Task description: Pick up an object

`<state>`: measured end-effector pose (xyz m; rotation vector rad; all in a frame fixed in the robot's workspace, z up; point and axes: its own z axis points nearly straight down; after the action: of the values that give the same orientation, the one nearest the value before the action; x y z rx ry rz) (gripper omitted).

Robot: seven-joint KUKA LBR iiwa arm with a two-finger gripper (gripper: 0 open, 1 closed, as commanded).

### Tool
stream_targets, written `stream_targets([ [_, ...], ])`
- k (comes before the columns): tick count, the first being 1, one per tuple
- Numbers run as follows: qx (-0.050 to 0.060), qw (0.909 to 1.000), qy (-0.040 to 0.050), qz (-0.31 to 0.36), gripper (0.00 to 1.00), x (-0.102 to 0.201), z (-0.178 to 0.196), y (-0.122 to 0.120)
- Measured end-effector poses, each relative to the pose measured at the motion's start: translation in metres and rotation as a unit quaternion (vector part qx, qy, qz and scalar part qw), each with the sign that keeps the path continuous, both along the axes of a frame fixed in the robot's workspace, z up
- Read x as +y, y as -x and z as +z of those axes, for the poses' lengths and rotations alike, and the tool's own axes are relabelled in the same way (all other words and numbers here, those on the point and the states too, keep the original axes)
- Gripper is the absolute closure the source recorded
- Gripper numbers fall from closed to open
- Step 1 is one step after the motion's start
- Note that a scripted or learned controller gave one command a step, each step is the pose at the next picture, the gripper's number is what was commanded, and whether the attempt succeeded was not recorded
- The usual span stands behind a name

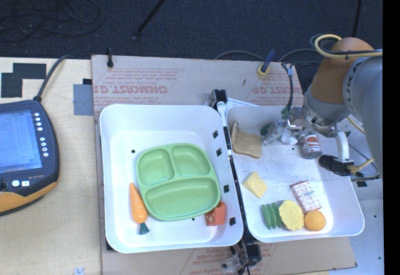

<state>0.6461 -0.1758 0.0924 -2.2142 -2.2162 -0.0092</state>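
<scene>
My gripper [279,131] hangs low over the back of the right bin [350,205], reaching in from the right. Just left of it lies a slice of toast [246,144]. A small red and silver can [310,145] sits just right of the gripper, under the wrist. Nearer the front of this bin lie a yellow cheese wedge [254,184], a red and white packet [305,194], a green pod-like piece [270,215], a yellow lumpy fruit [290,215] and an orange [315,220]. I see nothing clearly held.
The left bin [119,136] holds a green divided plate [177,180], a carrot [138,204] at its left and a red piece [215,214] by the front right. A tablet [24,145] lies at the far left of the bench. Cables hang by the arm.
</scene>
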Motion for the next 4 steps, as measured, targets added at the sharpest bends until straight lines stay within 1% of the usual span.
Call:
stream_targets([
  [1,0.008,1.0,0.0037,0.001,1.0,-0.002,0.005,0.005],
  [2,0.0,1.0,0.0042,-0.001,1.0,0.032,0.07,0.05],
  [3,0.002,1.0,0.0039,-0.002,1.0,0.045,0.09,0.079],
  [4,0.001,1.0,0.0043,-0.002,0.0,0.044,0.089,0.078],
])
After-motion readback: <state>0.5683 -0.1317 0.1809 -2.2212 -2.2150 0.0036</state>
